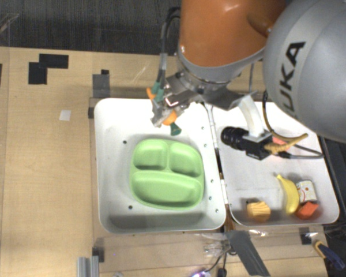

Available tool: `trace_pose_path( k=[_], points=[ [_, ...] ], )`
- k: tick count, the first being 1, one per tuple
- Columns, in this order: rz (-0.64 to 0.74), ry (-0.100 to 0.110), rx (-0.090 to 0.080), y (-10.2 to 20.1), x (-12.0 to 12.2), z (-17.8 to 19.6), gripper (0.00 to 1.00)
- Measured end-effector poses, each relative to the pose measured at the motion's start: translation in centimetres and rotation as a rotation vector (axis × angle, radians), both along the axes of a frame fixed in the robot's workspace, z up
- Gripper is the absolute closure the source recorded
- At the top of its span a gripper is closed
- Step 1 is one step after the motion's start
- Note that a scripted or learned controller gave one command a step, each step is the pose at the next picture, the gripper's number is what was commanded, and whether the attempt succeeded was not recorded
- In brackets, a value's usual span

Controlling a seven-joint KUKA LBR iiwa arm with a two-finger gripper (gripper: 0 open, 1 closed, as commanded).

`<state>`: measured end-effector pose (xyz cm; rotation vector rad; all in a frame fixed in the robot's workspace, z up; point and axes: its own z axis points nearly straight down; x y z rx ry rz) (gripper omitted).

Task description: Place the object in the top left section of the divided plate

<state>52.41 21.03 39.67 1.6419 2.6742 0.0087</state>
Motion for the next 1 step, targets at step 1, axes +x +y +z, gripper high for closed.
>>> trace_pose_path(
  k=[1],
  points=[
    [-0.063,0.003,-0.001,-6.53,-3.68,-4.96,1.00]
  ],
)
